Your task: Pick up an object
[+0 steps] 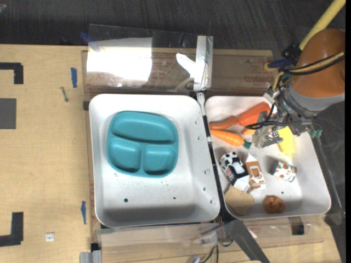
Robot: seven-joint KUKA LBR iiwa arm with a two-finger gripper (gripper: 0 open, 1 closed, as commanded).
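Note:
In the right bin (pixel 312 196) lie two orange carrots (pixel 230 137) (pixel 249 115) at the back left. A yellow block (pixel 286 139), a black-and-white toy (pixel 232 165), a small orange-and-white box (pixel 254 174), a white piece with red and green marks (pixel 284 171), a tan lump (pixel 239 200) and a brown ball (pixel 273 204) are also there. My gripper (pixel 267 136) hangs low over the back of this bin, between the carrots and the yellow block. The arm's orange band (pixel 323 64) is above it at the right.
The left bin (pixel 109 201) holds a teal divided plate (pixel 143 142). A ridge (pixel 211 147) separates the two bins. A clear plastic sheet and a metal bracket (pixel 202 62) stand behind the bins. Yellow and black cables (pixel 307 64) run along the arm.

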